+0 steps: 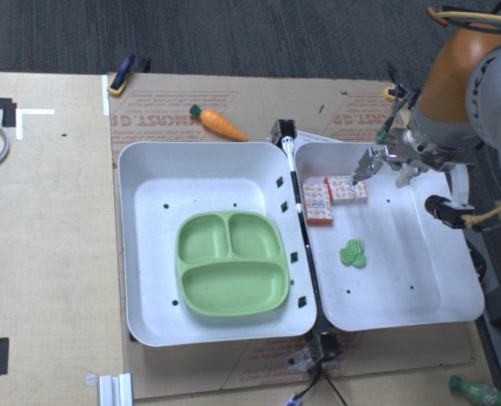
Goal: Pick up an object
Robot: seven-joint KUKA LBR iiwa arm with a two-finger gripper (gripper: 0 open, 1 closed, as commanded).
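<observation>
Hand point(371, 166) hung over the right bin point(420, 299), couldn't tell its state. The small carton point(347, 189) sat just below-left of it. I'd drop straight down, centred, before closing.

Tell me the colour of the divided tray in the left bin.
Light green; the divided tray shows clearly in the camera view.
</observation>
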